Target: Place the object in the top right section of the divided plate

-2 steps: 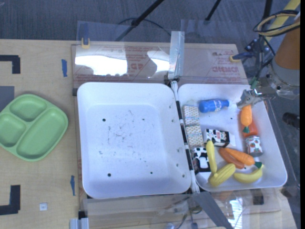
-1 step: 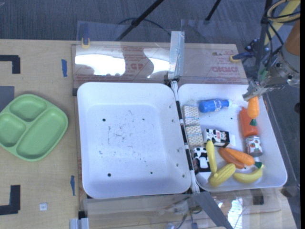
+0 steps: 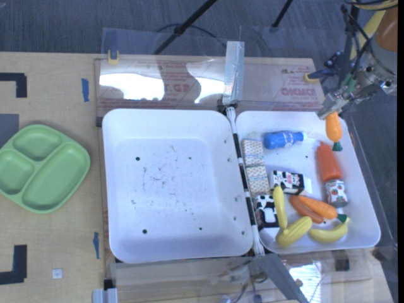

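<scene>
Toy food cluttering the right bin [image 3: 363, 188]; green divided plate [image 3: 41, 167] bare

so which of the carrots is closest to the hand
The small carrot at the right bin's far right corner, just under the hand. The other carrot lies lower in that bin, beside the bananas, well away from the hand.

The pale wooden bench [image 3: 57, 81] is carrying two shallow white bins side by side — the left bin [image 3: 167, 185] and the right bin [image 3: 363, 188] are touching along their inner edges. A green divided plate [image 3: 41, 167] is lying flat on the bench, well apart to the left of the bins — beside black corner marks [image 3: 16, 84] and blue tape bits [image 3: 84, 88].
</scene>
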Robot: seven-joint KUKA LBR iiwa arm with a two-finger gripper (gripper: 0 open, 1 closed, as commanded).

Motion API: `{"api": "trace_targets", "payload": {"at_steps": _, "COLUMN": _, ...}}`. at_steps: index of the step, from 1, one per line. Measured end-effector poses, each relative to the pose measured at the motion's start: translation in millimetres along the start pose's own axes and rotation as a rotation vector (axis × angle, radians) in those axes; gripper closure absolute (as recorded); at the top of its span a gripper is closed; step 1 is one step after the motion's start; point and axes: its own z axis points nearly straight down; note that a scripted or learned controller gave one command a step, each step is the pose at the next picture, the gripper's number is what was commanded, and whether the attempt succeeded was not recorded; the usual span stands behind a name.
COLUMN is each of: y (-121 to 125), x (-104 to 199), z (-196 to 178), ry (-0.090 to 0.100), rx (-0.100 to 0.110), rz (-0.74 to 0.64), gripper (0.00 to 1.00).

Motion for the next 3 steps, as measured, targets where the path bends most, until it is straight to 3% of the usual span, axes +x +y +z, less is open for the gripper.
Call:
{"api": "trace_targets", "payload": {"at_steps": 2, "y": 2.6, "x": -1.4, "z": -20.3, "ry": -0.005, "rx": -0.007, "rz": -0.001, "gripper": 1.00}}
{"api": "trace_targets", "payload": {"at_steps": 3, "y": 1.8, "x": -68.5, "z": -125.7, "ry": -0.001, "rx": 0.000, "rz": -0.179, "gripper": 1.00}}
